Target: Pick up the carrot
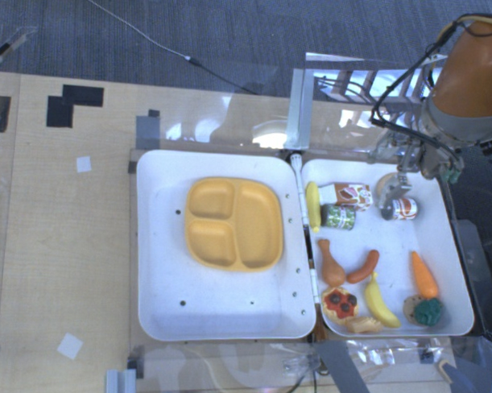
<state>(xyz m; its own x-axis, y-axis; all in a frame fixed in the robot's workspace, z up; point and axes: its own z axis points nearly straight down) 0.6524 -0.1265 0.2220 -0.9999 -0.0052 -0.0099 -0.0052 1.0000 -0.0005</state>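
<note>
The carrot [423, 274] is orange and tapered, and lies near the right wall of the right bin [459, 264], pointing toward the back. My gripper [388, 198] hangs over the back of that bin, up and to the left of the carrot and well apart from it. It sits right beside a small red and white can [407, 208]. The arm's orange band [469, 74] is at the top right.
Around the carrot lie a broccoli [426, 311], a banana [379, 301], a sausage [363, 267], a drumstick [332, 263], a pizza slice [341, 303], a green can [339, 217], a packet [351, 193] and a yellow piece [312, 206]. The left bin [159, 253] holds a yellow divided plate [254, 202].
</note>
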